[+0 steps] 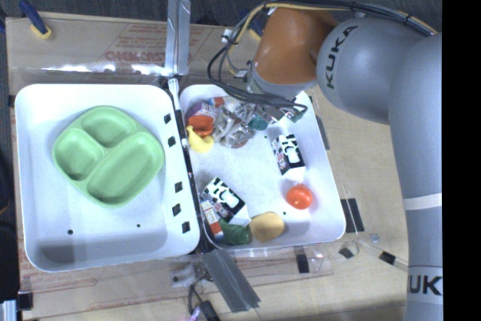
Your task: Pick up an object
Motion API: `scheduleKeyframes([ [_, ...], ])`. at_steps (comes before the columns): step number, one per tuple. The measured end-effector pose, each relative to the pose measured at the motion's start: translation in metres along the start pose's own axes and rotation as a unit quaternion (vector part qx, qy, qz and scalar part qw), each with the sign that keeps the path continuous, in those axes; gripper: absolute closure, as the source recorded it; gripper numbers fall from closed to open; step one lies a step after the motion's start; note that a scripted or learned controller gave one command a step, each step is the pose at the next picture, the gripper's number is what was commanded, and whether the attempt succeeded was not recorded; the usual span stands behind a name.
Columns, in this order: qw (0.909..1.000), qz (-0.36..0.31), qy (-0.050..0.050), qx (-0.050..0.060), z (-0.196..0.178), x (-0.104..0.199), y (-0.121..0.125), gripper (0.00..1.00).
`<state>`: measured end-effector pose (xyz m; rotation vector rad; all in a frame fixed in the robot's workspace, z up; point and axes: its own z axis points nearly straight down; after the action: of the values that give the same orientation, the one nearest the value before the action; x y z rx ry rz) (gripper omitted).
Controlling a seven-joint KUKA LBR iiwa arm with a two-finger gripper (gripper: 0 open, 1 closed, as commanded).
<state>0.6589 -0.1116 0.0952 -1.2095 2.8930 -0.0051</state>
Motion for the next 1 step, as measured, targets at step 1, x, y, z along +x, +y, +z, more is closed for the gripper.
scheduleKeyframes([
  [1,1.0,0.0,-0.002,0.001,-0.0122,-0.0009,-0.0012,1.0],
])
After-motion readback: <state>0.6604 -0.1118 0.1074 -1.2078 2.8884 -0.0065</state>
